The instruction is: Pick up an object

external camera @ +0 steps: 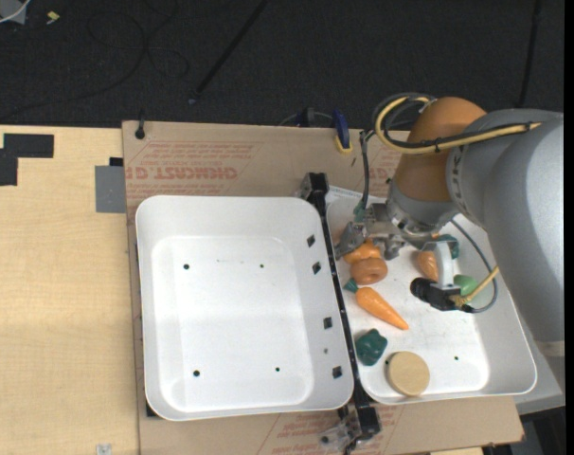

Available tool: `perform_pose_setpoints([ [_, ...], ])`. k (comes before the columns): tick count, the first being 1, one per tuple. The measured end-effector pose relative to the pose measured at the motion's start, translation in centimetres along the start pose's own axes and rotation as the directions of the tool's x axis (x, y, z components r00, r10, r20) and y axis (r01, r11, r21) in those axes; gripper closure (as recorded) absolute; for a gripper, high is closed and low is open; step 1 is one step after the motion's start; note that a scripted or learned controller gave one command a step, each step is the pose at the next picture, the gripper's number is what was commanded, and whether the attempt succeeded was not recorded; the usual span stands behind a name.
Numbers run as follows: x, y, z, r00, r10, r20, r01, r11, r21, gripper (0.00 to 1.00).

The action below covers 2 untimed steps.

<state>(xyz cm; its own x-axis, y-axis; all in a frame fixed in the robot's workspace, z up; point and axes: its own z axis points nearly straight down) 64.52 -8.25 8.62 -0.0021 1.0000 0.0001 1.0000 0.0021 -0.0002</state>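
Nearest the camera, a tan round disc (407,373) lies at the front of the right bin (500,363), with a dark green object (369,346) just beside it on the left. Behind them an orange carrot (382,308) lies at a slant. Farther back, the gripper (386,240) hangs low over an orange rounded object (367,265) in the bin's rear; its grip cannot be told from this angle. Another small orange piece (427,263) lies to the right. The left bin (164,349) sits alongside.
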Motion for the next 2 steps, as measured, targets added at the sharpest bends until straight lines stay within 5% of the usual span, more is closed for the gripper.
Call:
perform_pose_setpoints([
  [1, -0.2, -0.3, -1.1, 1.000, 0.006, -0.002, -0.006, 1.000, 0.007, 1.00],
  [2, 7.4, 0.0, -10.8, 1.000, -0.005, -0.002, 0.005, 1.000, -0.007, 1.00],
])
